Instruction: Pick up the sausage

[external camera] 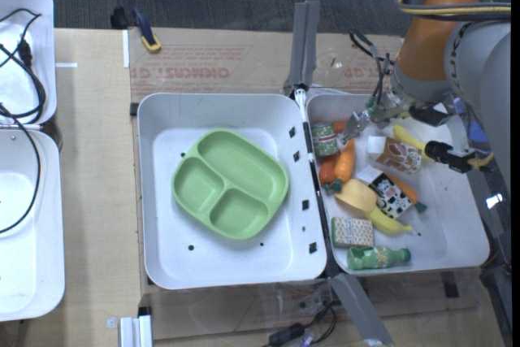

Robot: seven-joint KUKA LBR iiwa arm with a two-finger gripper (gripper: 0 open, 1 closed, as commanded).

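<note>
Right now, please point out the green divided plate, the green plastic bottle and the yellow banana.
green divided plate (230, 184), camera view, centre ridge.
green plastic bottle (375, 258), camera view, middle of body.
yellow banana (387, 222), camera view, middle of curve.

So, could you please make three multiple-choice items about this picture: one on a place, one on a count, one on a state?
1. Where does the green divided plate lie?
A. In the left bin
B. In the right bin
C. On the cardboard behind the bins

2. How many compartments does that plate have?
A. Two
B. Three
C. Five

3. How does the green bottle rest?
A. Upright in the left bin
B. On its side near the right bin's front wall
C. Balanced on the plate

Answers:
1 A: the plate sits alone on the left bin's floor.
2 B: one long section and two smaller ones show.
3 B: it lies flat, its cap pointing right, just in front of the small patterned box.

The gripper is over the right bin's back left part, above the toy food pile.
</note>
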